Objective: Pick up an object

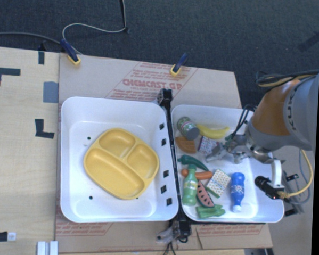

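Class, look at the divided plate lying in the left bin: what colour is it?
Yellow all over. The divided plate shows clearly in the camera view.

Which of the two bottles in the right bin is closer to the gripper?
The blue bottle, lying just below the gripper. The green bottle lies further left, beside the watermelon slice, so it is farther away.
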Controlling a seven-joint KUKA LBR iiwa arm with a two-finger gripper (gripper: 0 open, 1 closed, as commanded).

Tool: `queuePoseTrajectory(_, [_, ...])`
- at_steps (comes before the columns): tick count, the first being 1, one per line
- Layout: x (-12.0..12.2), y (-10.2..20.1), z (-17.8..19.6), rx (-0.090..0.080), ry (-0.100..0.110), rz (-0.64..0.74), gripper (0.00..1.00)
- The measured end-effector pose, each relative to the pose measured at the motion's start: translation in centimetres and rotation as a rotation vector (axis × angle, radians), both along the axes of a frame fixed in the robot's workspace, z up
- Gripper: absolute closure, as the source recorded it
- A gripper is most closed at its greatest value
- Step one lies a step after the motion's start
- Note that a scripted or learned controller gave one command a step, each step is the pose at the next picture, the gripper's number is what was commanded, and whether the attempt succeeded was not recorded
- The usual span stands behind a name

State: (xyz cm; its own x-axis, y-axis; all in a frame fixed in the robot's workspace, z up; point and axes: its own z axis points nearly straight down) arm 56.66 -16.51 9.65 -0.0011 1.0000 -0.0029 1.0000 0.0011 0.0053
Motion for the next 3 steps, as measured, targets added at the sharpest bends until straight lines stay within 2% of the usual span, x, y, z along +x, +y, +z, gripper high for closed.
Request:
queuePoseTrajectory(1, [0.0,0.0,0.9,0.0,0.001,0.001,1.0])
queuePoseTrajectory(2, [5.1,3.4,-1.0,0.003,0.002,0.001,1.0])
queuePoseTrajectory(3, [5.1,3.4,-1.1,0.003,0.002,0.001,0.0])
